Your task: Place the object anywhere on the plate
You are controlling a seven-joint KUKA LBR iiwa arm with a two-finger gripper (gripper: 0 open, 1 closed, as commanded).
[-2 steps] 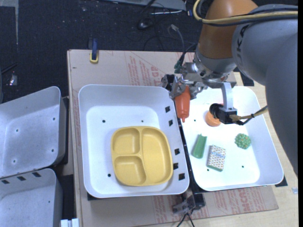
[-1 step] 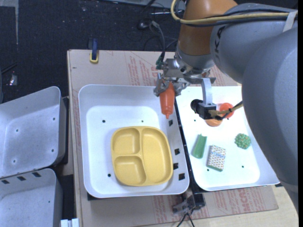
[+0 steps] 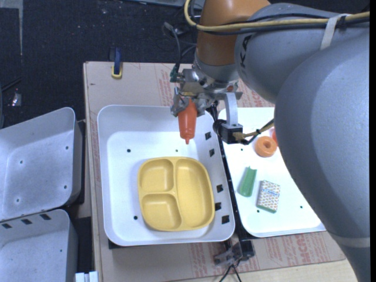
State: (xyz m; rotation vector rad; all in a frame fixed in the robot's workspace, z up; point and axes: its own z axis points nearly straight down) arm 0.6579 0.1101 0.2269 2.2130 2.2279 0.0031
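A yellow three-compartment plate (image 3: 175, 194) lies in the left white bin (image 3: 117, 157). Above the far part of that bin hangs my gripper (image 3: 189, 106), shut on an orange carrot-shaped object (image 3: 187, 123) that points down. The carrot's tip hovers a little beyond the plate's far rim, not touching it. The grey arm with its orange band reaches in from the upper right.
The right bin (image 3: 294, 216) holds an orange ring (image 3: 265, 146), a green cylinder (image 3: 247, 181) and a small patterned box (image 3: 268, 195). A black divider with clips (image 3: 226, 181) runs between the bins. Loose white bin lids (image 3: 35, 157) lie at left.
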